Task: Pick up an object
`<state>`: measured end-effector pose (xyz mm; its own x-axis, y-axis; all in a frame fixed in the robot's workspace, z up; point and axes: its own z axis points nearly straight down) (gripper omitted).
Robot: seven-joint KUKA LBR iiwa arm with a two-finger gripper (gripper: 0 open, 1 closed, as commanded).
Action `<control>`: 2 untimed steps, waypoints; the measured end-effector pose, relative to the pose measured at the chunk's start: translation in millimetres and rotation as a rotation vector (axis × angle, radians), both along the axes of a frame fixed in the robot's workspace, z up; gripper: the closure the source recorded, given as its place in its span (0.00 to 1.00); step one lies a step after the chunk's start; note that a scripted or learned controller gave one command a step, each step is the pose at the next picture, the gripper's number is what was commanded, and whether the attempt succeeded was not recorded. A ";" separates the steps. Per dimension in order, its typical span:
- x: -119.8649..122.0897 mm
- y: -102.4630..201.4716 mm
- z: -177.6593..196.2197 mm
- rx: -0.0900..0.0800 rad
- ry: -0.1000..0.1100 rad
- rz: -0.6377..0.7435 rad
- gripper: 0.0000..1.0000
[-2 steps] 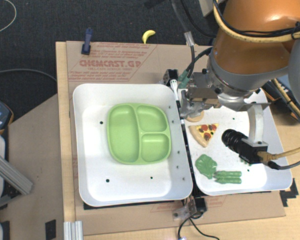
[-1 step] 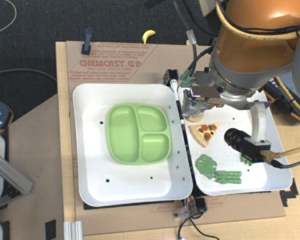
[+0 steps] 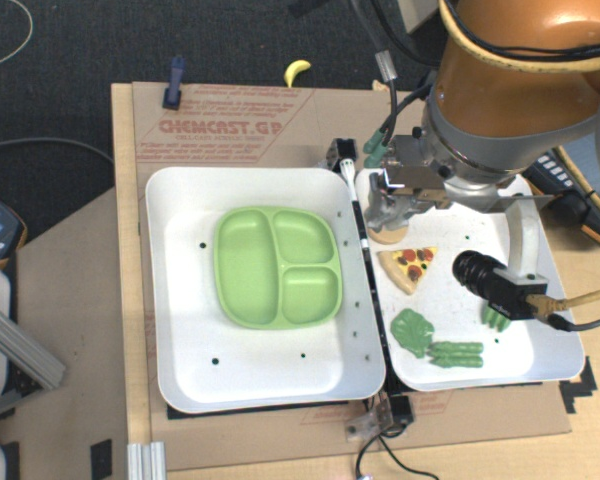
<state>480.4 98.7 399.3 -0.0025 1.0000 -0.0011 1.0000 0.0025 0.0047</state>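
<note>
Bench: brown cardboard sheet [image 3: 230, 128] with red print, laid over dark carpet [image 3: 80, 28]. Two shallow white plastic bins side by side on it, smooth and glossy, rounded corners.

Nearest me, in the right bin [image 3: 555, 353]: a lumpy, leafy green piece [image 3: 412, 330], matte. Just beside it lies a long knobbly green pod [image 3: 456, 353], flat on the floor of the bin. A small green ribbed piece [image 3: 497, 317] sits a little farther in, partly hidden.

Left bin [image 3: 170, 298]: a pale green plate [image 3: 277, 266], rounded-square, moulded into three compartments, lying flat near the middle.

Mid right bin: a wedge-shaped pizza slice [image 3: 408, 265], tan crust, red and dark dots on top. Just beyond it a round tan piece [image 3: 387, 234], close to the wall shared with the left bin.

The gripper [image 3: 385, 213], grey metal, hangs directly over that tan piece. I cannot tell whether it is parted or closed, nor whether it has hold of anything. The arm [image 3: 525, 18] above it is glossy orange and grey.

Farthest: a curved yellow banana [image 3: 297, 70] and a blue clip [image 3: 173, 83] at the cardboard's far edge.
</note>
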 end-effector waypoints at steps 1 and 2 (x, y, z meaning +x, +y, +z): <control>38.3 -82.4 5.2 -0.002 -0.001 -0.011 1.00; -3.1 -24.2 -13.3 0.003 0.010 0.004 1.00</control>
